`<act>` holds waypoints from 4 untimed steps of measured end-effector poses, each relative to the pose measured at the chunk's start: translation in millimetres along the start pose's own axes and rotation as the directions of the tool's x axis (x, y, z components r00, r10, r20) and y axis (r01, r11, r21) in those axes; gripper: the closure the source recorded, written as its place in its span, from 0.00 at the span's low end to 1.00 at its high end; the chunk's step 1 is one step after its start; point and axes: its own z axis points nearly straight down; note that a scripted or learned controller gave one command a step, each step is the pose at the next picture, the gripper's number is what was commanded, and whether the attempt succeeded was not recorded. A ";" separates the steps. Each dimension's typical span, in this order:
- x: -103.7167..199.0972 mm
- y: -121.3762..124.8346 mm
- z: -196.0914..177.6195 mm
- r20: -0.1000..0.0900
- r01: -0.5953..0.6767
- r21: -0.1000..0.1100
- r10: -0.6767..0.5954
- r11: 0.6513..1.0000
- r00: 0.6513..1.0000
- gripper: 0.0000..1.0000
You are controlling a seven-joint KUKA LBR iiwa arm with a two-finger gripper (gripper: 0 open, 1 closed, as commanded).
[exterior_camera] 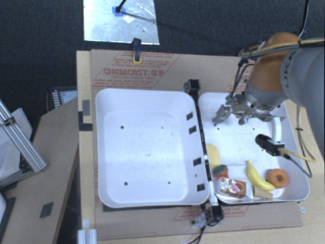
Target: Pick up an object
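Objects number five, all gathered in the near part of the right-hand white bin (289, 136): one yellow banana (256, 175), one orange ring-shaped toy like a small doughnut (277, 177), one pale yellow rounded fruit (213, 154) against the bin's left wall, one small red and green item (220, 171) just beside it, and one flat printed packet (232, 187) at the near edge. One grey arm with an orange band reaches in from the right, its gripper (221, 116) hanging over the far left part of that bin, well apart from the objects; its two fingers look slightly parted with nothing between them. One second white bin (104, 136) sits to the left. Both bins rest on a sheet of brown cardboard (152, 67) on a pale wooden bench (56, 161). Beyond lies dark carpet with a silvery foil square (101, 19)
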 end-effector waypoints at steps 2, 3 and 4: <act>65.9 15.2 -112.1 -0.001 0.005 -0.012 -0.005 1.000 1.000 0.00; 133.9 35.4 -41.7 -0.001 0.005 -0.001 -0.005 1.000 1.000 0.00; 51.2 48.4 -46.6 0.004 -0.012 -0.006 0.012 1.000 1.000 0.00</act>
